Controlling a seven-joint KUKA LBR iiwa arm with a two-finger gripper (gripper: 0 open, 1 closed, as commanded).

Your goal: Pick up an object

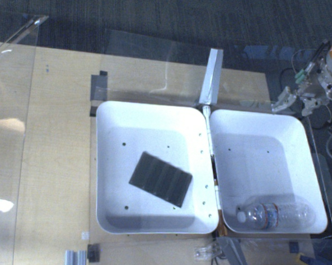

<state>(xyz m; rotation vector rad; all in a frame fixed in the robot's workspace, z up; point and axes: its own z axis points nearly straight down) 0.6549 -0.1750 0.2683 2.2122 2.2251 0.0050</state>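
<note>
The gripper is hanging over the far right corner of the right bin, its fingers spread and holding nothing. A clear plastic bottle is lying on its side along this bin's near edge. A dark ribbed pad is lying in the left bin, near its middle.

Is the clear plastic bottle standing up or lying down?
Lying down: the clear plastic bottle rests lengthwise on the right white bin floor, cap pointing left.
</note>
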